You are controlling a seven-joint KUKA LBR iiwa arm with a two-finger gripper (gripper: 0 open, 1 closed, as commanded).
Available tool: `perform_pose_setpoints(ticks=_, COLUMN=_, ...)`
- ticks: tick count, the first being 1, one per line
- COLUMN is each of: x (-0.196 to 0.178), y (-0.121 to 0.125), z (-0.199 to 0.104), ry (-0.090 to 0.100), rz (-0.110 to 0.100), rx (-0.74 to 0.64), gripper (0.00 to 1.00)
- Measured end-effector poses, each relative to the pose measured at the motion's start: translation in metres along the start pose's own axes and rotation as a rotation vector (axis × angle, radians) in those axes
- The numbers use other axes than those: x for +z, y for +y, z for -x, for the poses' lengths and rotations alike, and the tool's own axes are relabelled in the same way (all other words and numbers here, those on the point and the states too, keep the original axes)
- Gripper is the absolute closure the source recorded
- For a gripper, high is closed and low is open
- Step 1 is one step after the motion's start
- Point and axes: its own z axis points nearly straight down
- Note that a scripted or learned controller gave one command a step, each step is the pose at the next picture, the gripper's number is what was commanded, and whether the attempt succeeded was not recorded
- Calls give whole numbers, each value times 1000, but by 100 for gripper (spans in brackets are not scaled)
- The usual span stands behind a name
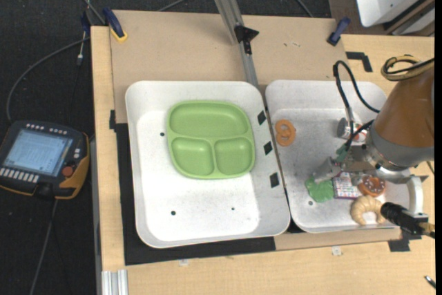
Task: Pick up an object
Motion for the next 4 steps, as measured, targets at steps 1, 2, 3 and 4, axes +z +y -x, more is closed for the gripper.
perform_pose_setpoints(ticks=1, x=40, y=3, z=2, ry=-7, rz=15, rx=2, gripper=0)
perform_pose_setpoints(ticks=2, x=25, y=6, z=4, ry=-11, rz=27, rx=2, gripper=100)
perform_pose_setpoints(ticks=3, x=-34, y=4, z=-5, ry=-4, rz=14, rx=-3, gripper=100)
perform_pose_setpoints(ticks=4, x=-94, y=-3, z=-7, ry=-5, rz=15, rx=-3, gripper=100)
